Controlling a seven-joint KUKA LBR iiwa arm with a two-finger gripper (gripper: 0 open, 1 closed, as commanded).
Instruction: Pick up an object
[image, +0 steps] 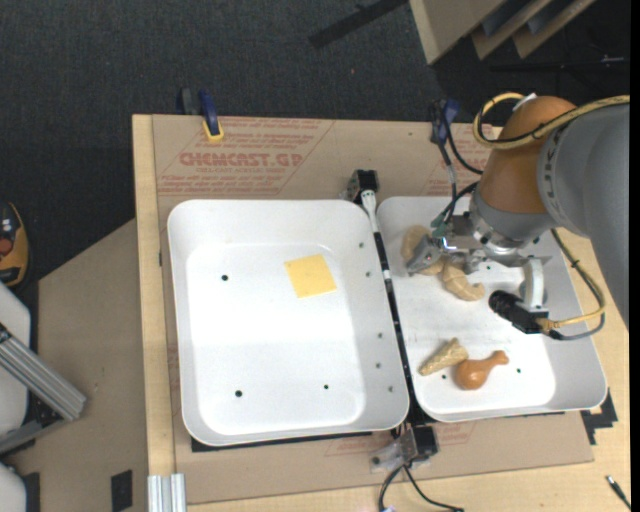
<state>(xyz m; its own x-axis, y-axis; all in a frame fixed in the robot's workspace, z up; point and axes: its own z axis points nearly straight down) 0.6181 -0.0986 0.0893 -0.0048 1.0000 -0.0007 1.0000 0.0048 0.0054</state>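
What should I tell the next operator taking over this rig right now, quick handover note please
Gripper: low in the right bin, at its upper left among the tan pieces; whether it grips anything cannot be told.
Right bin also holds a tan piece just below the gripper, a tan wedge and an orange drumstick-shaped toy near the front.
Left bin: one yellow square.
Done: arm is down at the pieces.
Left: confirm a grasp, then lift.

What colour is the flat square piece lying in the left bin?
Yellow: the flat square piece shows clearly in the camera view, against the white left bin.
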